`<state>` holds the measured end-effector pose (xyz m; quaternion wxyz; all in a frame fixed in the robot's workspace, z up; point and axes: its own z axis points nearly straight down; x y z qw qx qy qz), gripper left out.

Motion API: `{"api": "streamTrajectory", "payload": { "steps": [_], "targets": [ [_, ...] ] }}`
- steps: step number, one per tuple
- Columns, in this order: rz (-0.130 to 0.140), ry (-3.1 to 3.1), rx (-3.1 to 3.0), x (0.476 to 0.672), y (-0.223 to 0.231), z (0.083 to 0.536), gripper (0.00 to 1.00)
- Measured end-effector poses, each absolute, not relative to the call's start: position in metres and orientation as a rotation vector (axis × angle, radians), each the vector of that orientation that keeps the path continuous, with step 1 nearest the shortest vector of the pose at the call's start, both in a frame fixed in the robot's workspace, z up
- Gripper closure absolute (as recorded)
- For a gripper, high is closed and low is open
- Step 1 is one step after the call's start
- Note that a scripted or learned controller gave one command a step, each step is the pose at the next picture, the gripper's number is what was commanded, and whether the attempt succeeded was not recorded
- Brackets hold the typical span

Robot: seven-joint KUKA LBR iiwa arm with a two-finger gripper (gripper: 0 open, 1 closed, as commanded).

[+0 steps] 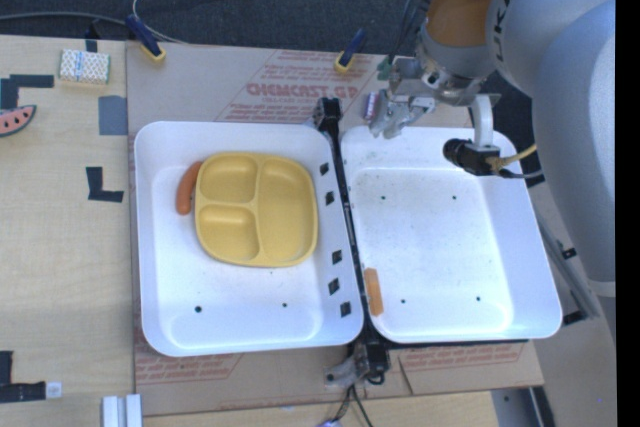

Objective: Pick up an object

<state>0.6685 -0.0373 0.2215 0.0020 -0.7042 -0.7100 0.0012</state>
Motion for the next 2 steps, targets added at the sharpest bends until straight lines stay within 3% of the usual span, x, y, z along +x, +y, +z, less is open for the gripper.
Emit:
{"api": "streamTrajectory", "payload": {
  "steps": [1,2],
  "targets": [
    [0.004,-2.228,-2.21,0.6685,-0.0374,0.2214,0.0],
    [0.003,-2.228,-2.208,0.6687,-0.0368,0.2309,1.0]
  ]
}}
